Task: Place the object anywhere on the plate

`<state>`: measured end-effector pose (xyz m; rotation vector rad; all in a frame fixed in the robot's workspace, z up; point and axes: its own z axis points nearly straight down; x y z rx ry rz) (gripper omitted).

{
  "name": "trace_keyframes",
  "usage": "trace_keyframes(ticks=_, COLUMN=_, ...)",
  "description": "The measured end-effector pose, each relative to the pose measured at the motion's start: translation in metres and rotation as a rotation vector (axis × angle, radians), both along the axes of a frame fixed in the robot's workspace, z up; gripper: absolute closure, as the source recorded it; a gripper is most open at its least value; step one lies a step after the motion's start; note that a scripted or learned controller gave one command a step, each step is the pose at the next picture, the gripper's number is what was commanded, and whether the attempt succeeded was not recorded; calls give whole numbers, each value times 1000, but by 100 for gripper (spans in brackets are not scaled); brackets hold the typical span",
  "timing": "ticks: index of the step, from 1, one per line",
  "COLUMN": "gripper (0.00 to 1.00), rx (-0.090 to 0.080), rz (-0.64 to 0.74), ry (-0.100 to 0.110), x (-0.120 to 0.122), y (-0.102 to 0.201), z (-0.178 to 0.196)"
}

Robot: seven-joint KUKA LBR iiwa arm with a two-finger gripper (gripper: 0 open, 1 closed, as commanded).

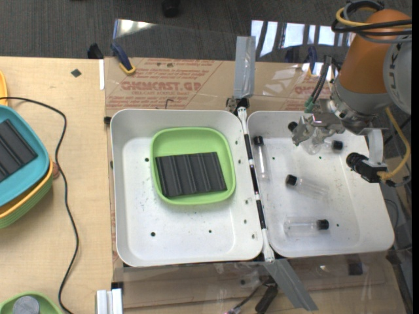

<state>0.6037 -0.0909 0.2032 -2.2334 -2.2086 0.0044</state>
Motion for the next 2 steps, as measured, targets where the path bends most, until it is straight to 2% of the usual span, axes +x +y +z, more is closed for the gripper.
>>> trace_keyframes(ticks=1, gripper=0, rx=0, rz=0, ry=0, x=0, y=0, z=0)
trace_keyframes(ticks=2, gripper=0, rx=-1, rz=-300, ry=0, x=-32, y=-20, z=83)
